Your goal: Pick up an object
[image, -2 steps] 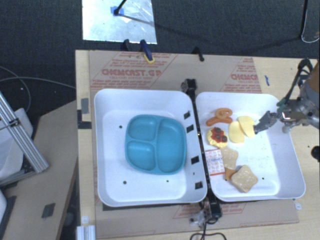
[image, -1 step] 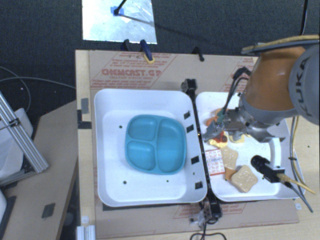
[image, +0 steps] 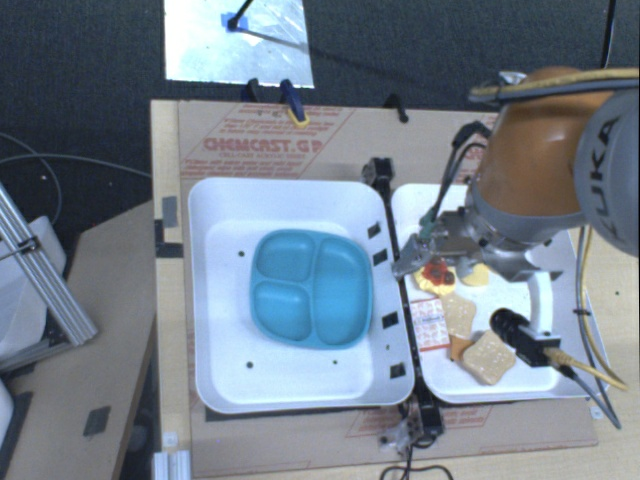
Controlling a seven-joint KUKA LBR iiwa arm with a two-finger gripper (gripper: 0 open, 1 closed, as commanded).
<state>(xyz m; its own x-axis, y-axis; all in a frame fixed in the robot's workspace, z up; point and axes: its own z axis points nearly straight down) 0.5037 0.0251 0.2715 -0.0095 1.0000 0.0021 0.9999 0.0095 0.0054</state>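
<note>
While the left bin (image: 215,268) holds a smooth blue divided plate (image: 310,288) at its centre, the right bin (image: 520,390) carries two tan toast-like slices (image: 488,356) toward 6 o'clock, a red-printed card (image: 428,325) at 8 o'clock and a red-and-yellow piece (image: 437,276) at 9 o'clock. Reaching in from 3 o'clock, the grey arm (image: 540,158) sets its gripper (image: 415,258) just above that piece. Whether the gripper is open or closed cannot be told.

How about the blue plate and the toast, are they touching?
Apart. The camera view shows the plate in the left bin and the toast in the right bin, with both bins' walls between them.
</note>
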